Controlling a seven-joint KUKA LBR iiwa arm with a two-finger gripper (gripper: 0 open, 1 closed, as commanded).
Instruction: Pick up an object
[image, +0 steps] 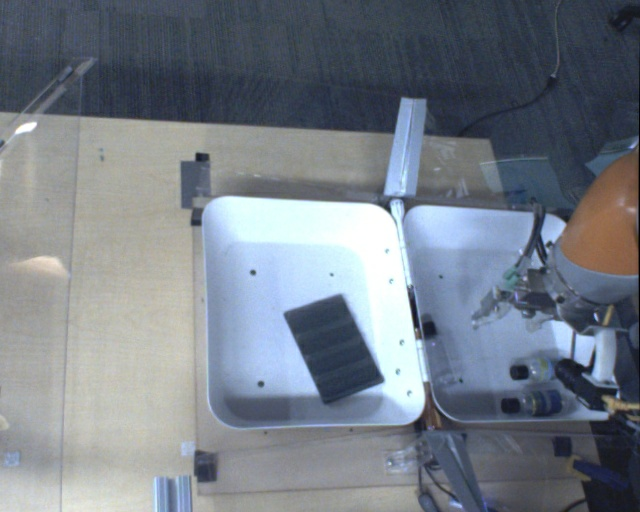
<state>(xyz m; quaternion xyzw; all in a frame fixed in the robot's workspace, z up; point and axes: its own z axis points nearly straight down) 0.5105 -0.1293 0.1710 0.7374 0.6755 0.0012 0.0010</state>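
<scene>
Two shallow white plastic bins sit side by side on the pale wooden bench (110, 330), divided by a thin rim at centre frame. An aluminium bar (407, 148) stands at the top of that seam, likely a fixture that keeps the bins in register.

Left bin (230, 240): one dark grey ribbed rectangular slab (333, 347) lies flat on the floor, lower centre, turned at a diagonal. It touches no wall, so there is open floor on all sides for a top-down grasp.

Right bin (450, 240): near the lower right corner lie a small dark bottle-like item with a bluish body (535, 403) and a small black cap-like piece (519, 372) just above it. Both are too small to identify with confidence. They lie close to the bin's lower wall, which would crowd any approach.

The grey arm with the orange band (605, 235) enters from the right edge of the frame. Its metal two-finger gripper (500, 300) hangs over the middle of the right bin, pointing left, above bare floor. How far apart its tips stand cannot be told at this resolution. Nothing is seen between them.

Judgement: no object is picked yet. The nearest candidates are the small items in the lower right; the slab is the easier target but lies well apart, in the other bin.
</scene>
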